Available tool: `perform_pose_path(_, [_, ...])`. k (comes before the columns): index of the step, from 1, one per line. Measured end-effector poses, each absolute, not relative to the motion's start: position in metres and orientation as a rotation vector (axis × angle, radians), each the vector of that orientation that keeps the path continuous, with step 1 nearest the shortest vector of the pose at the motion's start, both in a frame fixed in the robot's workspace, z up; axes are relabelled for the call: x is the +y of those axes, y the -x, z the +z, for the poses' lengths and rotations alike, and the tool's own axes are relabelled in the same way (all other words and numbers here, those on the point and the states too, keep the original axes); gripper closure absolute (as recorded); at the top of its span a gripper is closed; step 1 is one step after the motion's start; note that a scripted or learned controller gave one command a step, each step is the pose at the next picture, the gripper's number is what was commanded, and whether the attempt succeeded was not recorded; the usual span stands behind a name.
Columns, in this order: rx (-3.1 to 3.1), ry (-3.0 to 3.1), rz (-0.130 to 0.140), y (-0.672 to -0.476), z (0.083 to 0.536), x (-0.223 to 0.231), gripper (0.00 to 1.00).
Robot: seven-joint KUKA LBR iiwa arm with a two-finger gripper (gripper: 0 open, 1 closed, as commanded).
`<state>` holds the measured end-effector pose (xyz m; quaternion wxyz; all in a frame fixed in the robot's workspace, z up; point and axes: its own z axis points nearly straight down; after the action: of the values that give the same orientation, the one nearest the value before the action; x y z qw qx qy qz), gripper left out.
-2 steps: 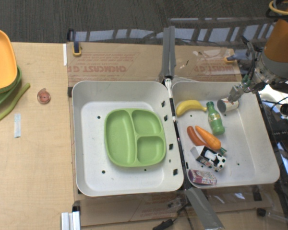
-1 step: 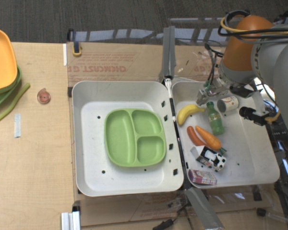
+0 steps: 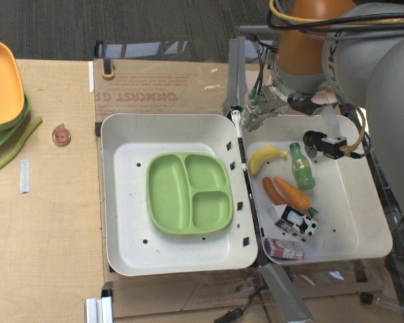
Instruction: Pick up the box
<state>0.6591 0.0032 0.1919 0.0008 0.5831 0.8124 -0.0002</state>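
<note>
Approach is the step in hand: the gripper (image 3: 257,113) hangs over the far rim of the right bin (image 3: 363,242), close to the wall it shares with the left bin (image 3: 113,200), and it carries nothing. Whether it is apart or together cannot be told from this slant.

The box (image 3: 297,221), black and white with small coloured marks, lies well away from the gripper, toward the near side of the bin and a little to the arm's side of it. Between gripper and box sit a banana (image 3: 266,158), a green bottle (image 3: 301,167), a red sausage (image 3: 273,191) and a carrot (image 3: 293,192). The carrot's lower end looks to be touching or just beside the box's top edge. A pink carton (image 3: 283,249) lies just beyond the box, in the bin's near corner. It is also box-like, so the target should be confirmed before committing.

To do this well, the arm should probably travel high over the food, then drop straight down on the box's middle. I judge the cleanest grasp closes across the box's shorter sides and stays clear of the edge that meets the carrot, so the carrot is not pinched or dragged along. The box lies tilted in the view, so the wrist likely needs turning to match. The main risk is a glancing descent that pushes the box against the carton.
</note>
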Motion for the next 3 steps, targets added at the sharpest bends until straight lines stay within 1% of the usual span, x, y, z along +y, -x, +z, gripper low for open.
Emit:
perform_pose_path(1, [2.322, -2.114, -0.002, -0.659, 0.198, 0.065, 1.0])
perform_pose_path(2, [2.45, -1.969, -0.004, -0.601, 0.191, 0.028, 1.0])
perform_pose_path(3, [2.603, -1.758, -0.002, -0.621, 0.191, -0.015, 1.0])
